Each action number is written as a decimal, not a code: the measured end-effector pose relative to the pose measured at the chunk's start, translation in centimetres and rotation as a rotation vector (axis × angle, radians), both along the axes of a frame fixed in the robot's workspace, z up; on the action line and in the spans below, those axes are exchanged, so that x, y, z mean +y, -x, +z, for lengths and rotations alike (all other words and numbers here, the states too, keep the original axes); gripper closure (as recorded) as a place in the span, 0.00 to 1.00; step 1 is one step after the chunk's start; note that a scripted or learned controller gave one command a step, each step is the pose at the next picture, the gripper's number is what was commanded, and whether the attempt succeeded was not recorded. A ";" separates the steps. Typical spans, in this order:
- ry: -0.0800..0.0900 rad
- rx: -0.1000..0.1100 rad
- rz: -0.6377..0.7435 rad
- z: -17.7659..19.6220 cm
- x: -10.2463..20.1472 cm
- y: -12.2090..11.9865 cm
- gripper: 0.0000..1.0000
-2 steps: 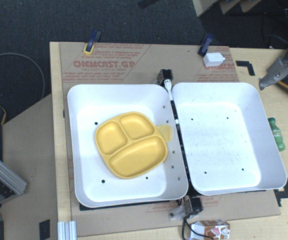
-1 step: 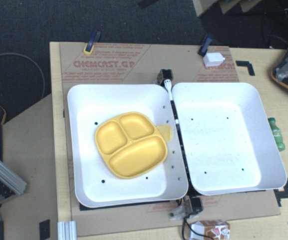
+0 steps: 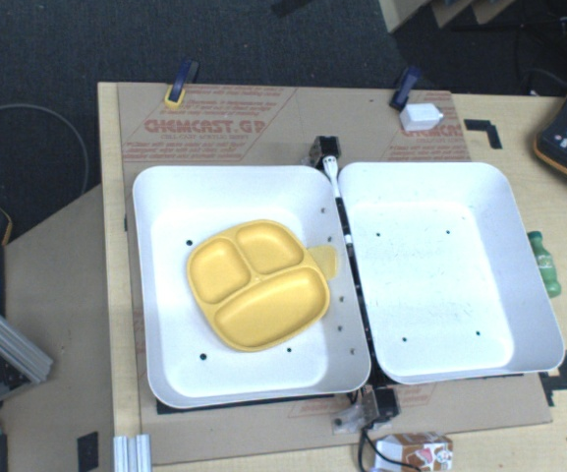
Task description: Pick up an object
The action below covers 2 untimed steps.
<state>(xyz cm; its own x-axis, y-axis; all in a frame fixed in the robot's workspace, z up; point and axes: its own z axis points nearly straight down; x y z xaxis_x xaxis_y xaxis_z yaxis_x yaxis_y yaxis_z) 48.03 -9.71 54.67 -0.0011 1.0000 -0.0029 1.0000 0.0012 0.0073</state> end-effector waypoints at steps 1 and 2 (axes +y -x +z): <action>-0.005 0.020 -0.002 -11.2 0.4 0.1 1.00; -0.006 0.018 0.016 -19.0 16.5 0.2 1.00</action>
